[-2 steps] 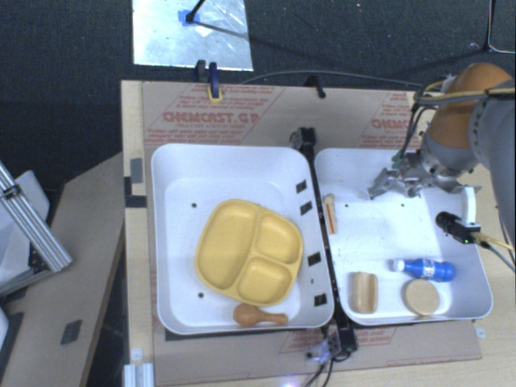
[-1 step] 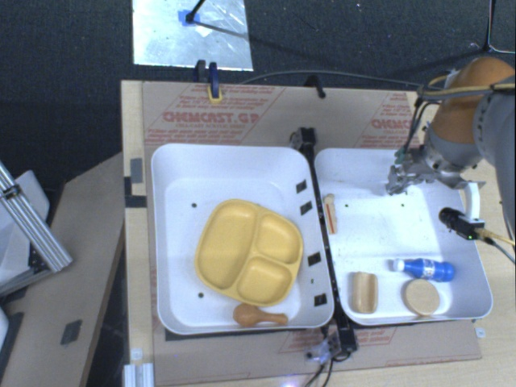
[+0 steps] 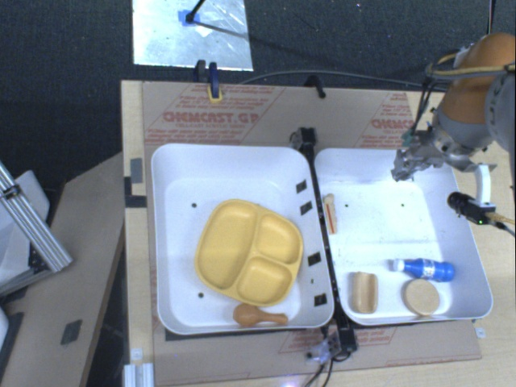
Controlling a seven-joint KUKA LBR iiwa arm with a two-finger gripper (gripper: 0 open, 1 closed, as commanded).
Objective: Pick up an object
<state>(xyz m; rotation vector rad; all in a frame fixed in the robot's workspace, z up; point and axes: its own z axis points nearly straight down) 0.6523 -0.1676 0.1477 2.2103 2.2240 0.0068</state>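
Item, bottom centre of the frame: tan spoon-shaped piece (image 3: 260,317) lying along the lower wall of the left bin (image 3: 173,216), just beside the yellow divided plate (image 3: 250,252) that fills the bin's middle.

Item, lower right: right bin (image 3: 379,216) holding the likeliest candidates for picking: a small tan block (image 3: 363,292), a round tan disc (image 3: 422,297) and a blue-and-white bottle (image 3: 425,269) lying on its side just above the disc. A thin orange stick (image 3: 330,214) lies along this bin's left wall.

Item, upper right: gripper (image 3: 405,168) over the far corner of the right bin, well apart from all objects. Whether its claw is spread or pressed together cannot be told.

Status, as judged: nothing lifted; selection, descent, grasp and raise all remain.
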